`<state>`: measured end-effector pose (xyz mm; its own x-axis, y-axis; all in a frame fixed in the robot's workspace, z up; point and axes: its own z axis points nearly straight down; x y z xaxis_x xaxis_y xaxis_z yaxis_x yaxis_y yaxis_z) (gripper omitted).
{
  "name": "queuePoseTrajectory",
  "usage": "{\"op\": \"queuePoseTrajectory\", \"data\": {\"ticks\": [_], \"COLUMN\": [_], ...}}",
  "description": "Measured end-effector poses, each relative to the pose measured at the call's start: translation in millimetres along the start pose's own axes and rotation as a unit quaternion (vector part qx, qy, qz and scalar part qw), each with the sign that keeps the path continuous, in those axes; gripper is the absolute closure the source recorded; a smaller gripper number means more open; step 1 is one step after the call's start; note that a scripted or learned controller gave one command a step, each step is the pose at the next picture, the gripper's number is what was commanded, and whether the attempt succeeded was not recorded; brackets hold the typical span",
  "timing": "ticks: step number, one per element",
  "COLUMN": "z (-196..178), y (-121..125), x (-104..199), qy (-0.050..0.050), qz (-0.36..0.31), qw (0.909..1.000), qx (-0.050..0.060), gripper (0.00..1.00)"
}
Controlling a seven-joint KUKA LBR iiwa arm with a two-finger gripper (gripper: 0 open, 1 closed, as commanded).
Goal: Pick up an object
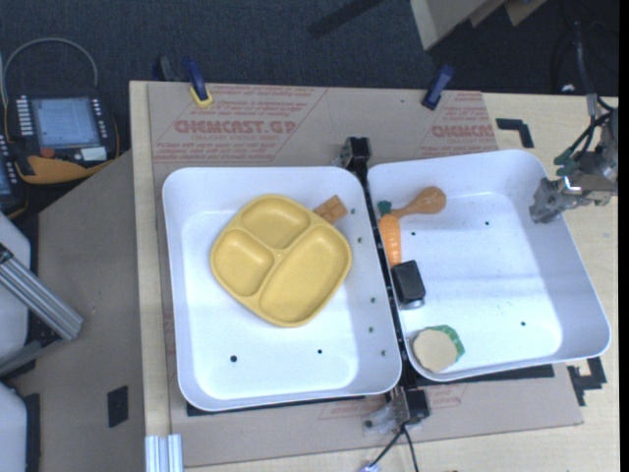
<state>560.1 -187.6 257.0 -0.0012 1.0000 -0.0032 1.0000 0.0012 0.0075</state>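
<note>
Hovering at the right bin's [550,293] far right rim, the gripper [555,197] grasps nothing; whether it is released or clenched cannot be told. Well apart, along that bin's left wall, lie a wooden spoon [421,203], carrot [390,236], black block [408,283] and round sandwich [436,348]. A yellow divided plate [281,260] sits in the left bin [197,342].
</note>
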Motion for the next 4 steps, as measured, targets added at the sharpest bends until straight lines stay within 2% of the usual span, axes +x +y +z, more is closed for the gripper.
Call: {"op": "queuePoseTrajectory", "data": {"ticks": [1, 2, 4], "z": [-41, -24, -24], "y": [1, 10, 16], "x": [0, 60, 163], "qy": [0.0, 0.003, 0.002], "qz": [0.0, -0.003, -0.002], "qw": [1.0, 1.0, 1.0], "qx": [0.0, 0.005, 0.003], "gripper": [1.0, 1.0, 1.0]}}
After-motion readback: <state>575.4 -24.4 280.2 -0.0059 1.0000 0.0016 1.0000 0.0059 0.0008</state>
